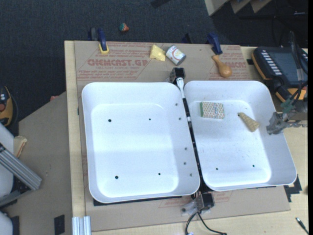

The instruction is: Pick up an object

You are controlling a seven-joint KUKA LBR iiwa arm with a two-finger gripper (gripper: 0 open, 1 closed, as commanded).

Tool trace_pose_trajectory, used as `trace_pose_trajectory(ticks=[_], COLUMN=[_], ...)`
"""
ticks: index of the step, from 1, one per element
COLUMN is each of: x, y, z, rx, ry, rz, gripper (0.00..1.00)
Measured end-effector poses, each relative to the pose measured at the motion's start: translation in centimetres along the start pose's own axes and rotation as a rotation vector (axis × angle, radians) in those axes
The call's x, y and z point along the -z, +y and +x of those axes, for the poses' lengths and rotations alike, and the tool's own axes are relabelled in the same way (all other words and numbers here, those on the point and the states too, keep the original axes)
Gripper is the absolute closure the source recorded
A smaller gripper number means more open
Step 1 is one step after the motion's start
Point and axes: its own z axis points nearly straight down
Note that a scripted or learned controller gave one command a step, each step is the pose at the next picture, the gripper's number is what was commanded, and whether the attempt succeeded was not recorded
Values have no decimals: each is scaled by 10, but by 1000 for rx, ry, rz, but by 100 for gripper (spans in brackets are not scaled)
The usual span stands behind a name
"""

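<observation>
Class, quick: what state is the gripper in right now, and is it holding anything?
Gripper: at the right bin's right rim; open or closed cannot be told. No object seen held.

A small grey metal tool with dark cables.

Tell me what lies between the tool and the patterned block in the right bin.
In the camera view, a tan wedge lies between the tool and the patterned block.

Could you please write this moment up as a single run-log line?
gripper: right bin's right rim, nothing visibly held | in bin: patterned block, tan wedge | left bin: no objects
</observation>
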Motion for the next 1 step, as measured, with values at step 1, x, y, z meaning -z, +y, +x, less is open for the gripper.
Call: trace_pose_trajectory(ticks=[1], x=[59], y=[2], z=[-58], rx=[-10], ry=[-11], rz=[-15], gripper=[100])
